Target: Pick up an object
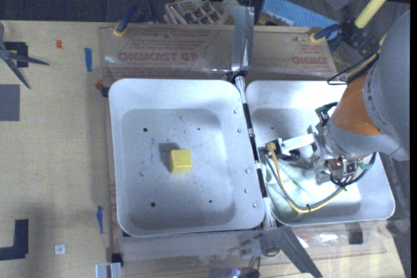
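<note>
Arm (391,97), yellow block (181,161), "CHEMCAST GP" sheet (163,56)

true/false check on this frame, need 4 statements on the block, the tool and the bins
1. The yellow block lies in the bin on the view's left. True.
2. The tool is over that same bin. False: it is over the bin on the view's right.
3. The tool has the yellow block in its grasp. False: the block lies on the bin floor, well apart from the tool.
4. The arm carries an orange band above the wrist. True.
</note>
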Tool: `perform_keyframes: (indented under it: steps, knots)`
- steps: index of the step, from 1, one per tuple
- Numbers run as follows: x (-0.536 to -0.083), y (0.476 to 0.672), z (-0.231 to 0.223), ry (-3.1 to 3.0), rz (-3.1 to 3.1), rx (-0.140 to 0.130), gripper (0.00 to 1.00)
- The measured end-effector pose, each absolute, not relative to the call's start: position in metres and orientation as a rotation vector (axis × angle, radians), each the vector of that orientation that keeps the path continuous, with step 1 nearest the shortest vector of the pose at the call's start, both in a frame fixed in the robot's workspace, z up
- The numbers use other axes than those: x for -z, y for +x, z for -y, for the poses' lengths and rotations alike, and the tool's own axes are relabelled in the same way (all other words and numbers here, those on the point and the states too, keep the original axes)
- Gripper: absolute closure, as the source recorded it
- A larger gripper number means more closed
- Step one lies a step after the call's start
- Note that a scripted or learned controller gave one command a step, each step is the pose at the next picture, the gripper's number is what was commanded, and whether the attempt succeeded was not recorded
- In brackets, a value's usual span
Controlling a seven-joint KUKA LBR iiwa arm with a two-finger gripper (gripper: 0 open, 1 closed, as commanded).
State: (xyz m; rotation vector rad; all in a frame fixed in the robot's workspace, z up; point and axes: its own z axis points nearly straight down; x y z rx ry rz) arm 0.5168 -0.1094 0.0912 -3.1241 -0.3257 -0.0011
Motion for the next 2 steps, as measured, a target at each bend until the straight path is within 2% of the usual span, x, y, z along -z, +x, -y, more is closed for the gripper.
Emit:
perform_keyframes:
  steps: [1, 2]
  knots:
    - [-0.1702, 0.5317, 0.1382, -3.122, 0.336, -0.004, 1.00]
    - [-0.1789, 0.5313, 0.1397, -3.123, 0.332, -0.006, 1.00]
